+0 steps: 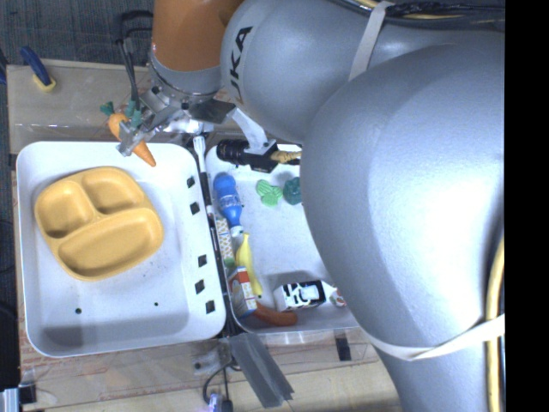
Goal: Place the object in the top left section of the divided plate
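Holding the carrot between my gripper's fingers, I see the plate just below it.

Pale wood bench under two white bins, dark ribbed floor behind; even overhead light, soft shadows.

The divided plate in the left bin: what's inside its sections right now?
All visible sections of the divided plate look bare yellow. The toy carrot sits at the pincer, over the left bin's top edge, above the plate. Nothing covers the plate.
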### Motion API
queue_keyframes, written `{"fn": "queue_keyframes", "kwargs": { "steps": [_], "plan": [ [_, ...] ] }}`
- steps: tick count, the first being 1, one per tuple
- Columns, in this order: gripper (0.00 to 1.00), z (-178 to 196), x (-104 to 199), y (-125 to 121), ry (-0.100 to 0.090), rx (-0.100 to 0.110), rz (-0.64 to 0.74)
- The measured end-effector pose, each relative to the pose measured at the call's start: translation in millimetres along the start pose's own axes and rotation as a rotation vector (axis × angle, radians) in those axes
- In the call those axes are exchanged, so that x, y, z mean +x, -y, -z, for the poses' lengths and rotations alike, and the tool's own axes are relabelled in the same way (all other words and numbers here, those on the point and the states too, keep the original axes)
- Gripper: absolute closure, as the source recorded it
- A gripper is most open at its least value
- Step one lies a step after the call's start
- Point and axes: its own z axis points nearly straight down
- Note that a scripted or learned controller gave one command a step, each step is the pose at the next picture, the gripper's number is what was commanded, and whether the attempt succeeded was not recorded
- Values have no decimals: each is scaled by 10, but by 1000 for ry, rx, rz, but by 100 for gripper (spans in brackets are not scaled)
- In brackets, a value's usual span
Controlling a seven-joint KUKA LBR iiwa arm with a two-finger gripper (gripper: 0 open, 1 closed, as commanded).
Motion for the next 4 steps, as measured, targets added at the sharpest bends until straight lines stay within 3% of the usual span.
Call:
{"fn": "queue_keyframes", "kwargs": {
  "steps": [1, 2, 3, 4],
  "plan": [
    [100, -257, 491, -279, -1, 4, -50],
    [0, -255, 492, -280, -1, 4, -50],
    [0, -1339, 808, 557, -1, 7, -313],
    [0, -1556, 307, 865, -3, -11, -244]
  ]
}}
